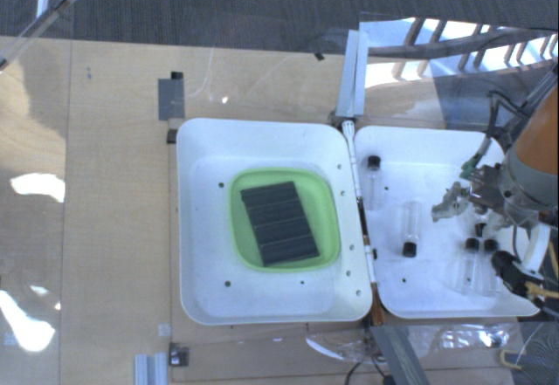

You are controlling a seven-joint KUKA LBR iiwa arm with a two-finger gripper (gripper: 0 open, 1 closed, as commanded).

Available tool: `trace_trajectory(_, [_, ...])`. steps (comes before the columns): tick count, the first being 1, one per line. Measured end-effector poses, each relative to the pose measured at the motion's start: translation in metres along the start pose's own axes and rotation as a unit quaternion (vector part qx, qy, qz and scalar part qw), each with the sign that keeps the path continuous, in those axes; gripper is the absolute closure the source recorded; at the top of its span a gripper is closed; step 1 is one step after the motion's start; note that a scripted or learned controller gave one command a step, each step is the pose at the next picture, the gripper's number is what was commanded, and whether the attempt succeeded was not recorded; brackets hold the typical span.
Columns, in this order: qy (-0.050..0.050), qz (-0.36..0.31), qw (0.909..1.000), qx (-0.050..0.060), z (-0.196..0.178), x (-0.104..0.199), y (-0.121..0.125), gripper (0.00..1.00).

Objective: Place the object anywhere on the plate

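Note:
A green square plate point(326, 213) sits in the left white bin point(201, 200). A dark grey ridged rectangular block point(279, 223) lies flat on the plate's middle, turned slightly askew. My gripper point(449, 202) hangs over the right white bin point(419, 292), well to the right of the plate and apart from the block. Nothing is visible in the gripper. Below it, clear vials with black caps lie on the bin floor.
In the right bin, one clear vial point(375, 175) lies near the dividing wall, another point(408, 230) at the middle, and a third point(472, 265) near the arm. The grey arm with its orange band point(534, 143) covers the bin's right side. A metal rail point(352, 82) stands behind the bins.

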State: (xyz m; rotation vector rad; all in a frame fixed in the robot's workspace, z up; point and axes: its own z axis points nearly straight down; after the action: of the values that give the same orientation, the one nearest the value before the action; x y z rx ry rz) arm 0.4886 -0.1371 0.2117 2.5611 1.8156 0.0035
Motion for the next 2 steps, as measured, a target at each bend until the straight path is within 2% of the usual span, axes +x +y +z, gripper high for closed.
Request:
trace_trajectory(1, [0.0, 0.036, 0.9994, -0.001, -0.035, -0.046, 0.016, 0.0])
trace_trajectory(2, [-0.001, 0.063, 0.998, -0.002, -0.068, -0.057, 0.02, 0.0])
